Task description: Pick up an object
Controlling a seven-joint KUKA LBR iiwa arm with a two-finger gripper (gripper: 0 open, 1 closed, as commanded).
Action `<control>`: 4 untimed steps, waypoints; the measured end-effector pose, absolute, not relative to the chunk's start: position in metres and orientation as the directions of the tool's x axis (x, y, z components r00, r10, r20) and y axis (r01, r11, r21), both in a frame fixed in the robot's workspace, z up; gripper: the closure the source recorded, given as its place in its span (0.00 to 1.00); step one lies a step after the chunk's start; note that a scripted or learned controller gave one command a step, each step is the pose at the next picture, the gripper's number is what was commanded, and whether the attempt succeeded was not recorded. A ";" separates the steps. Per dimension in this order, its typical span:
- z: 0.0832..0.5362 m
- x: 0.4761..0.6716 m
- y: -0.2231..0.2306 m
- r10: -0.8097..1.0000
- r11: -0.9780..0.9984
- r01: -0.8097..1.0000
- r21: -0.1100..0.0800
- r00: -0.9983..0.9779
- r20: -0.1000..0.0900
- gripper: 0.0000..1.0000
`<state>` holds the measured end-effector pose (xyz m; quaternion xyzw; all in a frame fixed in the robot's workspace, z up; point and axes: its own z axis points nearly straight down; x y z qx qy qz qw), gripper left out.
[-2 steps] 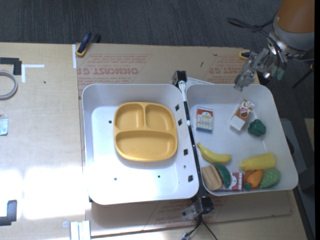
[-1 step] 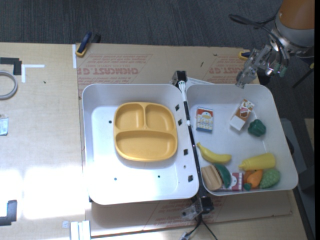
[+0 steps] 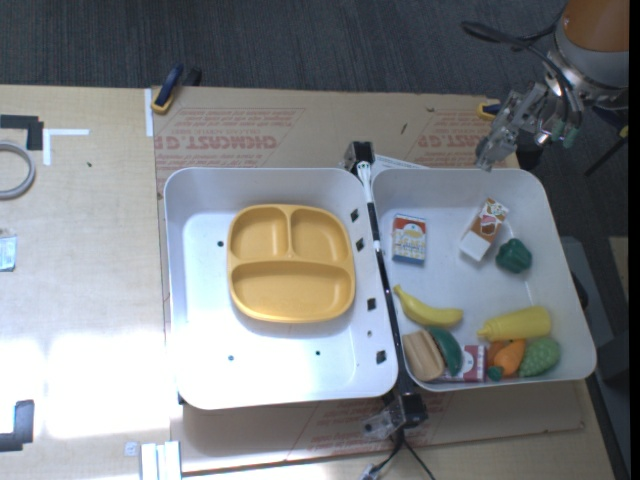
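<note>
1. This looks like a robotics lab or test room, not a home or kitchen — the bench (image 3: 80,298) is a plain pale board standing on dark grey carpet (image 3: 300,18).
2. Flattened cardboard (image 3: 230,133) with printed lettering lies under two white bins (image 3: 190,368) held together by black clips (image 3: 359,154).
3. The food in the right bin is toy stuff — a plastic banana (image 3: 428,309), a corn cob (image 3: 516,323), small printed cartons (image 3: 409,239).
4. An industrial arm (image 3: 597,13) with an orange band and loose cabling reaches in at the top right.
5. Black brackets (image 3: 20,128) and white tape marks sit on the bench.
</note>
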<state>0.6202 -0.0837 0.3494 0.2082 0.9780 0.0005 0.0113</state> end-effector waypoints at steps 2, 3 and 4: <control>0.369 0.622 -0.084 0.408 0.913 0.408 0.008 -0.913 -0.032 1.00; 0.379 0.623 -0.084 0.408 0.913 0.408 0.010 -0.912 -0.037 1.00; 0.283 0.608 -0.089 0.401 0.916 0.401 0.000 -0.916 -0.003 1.00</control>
